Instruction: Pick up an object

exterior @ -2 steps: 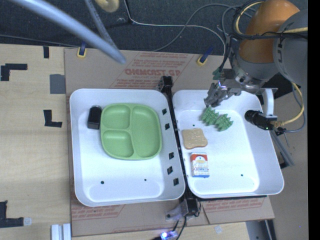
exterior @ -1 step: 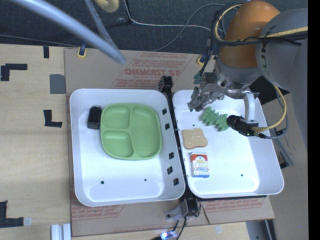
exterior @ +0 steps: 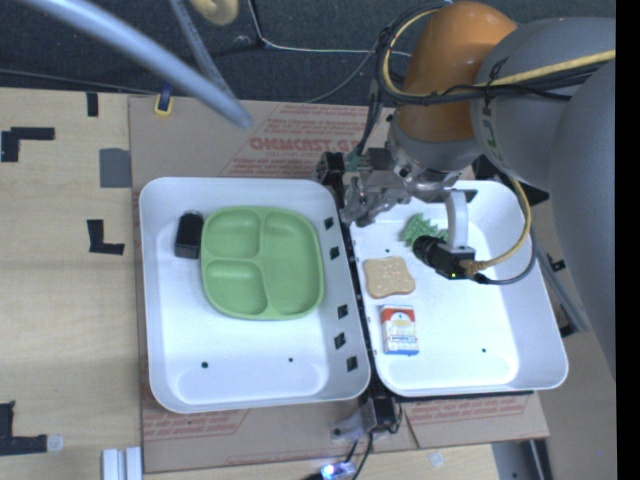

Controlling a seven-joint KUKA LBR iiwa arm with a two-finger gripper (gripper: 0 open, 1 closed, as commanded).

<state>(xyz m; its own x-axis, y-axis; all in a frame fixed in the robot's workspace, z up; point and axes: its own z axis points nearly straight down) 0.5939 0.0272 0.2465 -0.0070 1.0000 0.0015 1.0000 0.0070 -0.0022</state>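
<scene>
In the right bin (exterior: 520, 358) lie a slice of toast (exterior: 388, 278), a small red and white carton (exterior: 400, 330) below it, and a green leafy piece (exterior: 421, 230) partly under the arm. My gripper (exterior: 362, 196) hangs over the bin's upper left corner, near the divide between the two bins, above and left of the toast. Nothing shows between its fingers.
The left bin (exterior: 170, 368) holds a green divided plate (exterior: 264, 262) and a small black block (exterior: 188, 234) at the plate's left. The arm's grey body and orange band (exterior: 450, 58) cover the right bin's upper right. A black cable (exterior: 500, 263) loops over that bin.
</scene>
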